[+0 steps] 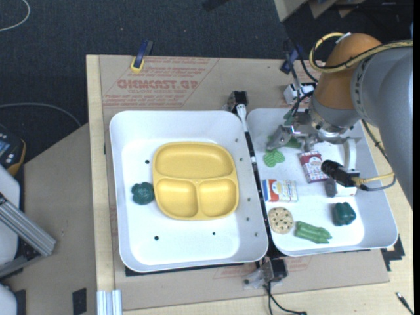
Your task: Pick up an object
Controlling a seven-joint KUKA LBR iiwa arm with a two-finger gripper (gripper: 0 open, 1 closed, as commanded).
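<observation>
My gripper (289, 136) hangs low over the back left part of the right bin (374, 235). Just below it lies a light green leafy piece (273, 157). A red packet (311, 166) sits to the right of that piece, partly under the wrist. Further forward in this bin are a white packet with red and blue print (281, 189), a round speckled cookie (281, 220), a green pea pod (312, 231) and a dark green pepper (342, 213). I see nothing gripped.
The left bin (125, 228) holds a yellow divided plate (195, 179) and a dark green broccoli piece (142, 193) to its left. A black cable plug (333, 170) with a yellow lead hangs from the wrist over the right bin. The grey arm covers the bin's back right corner.
</observation>
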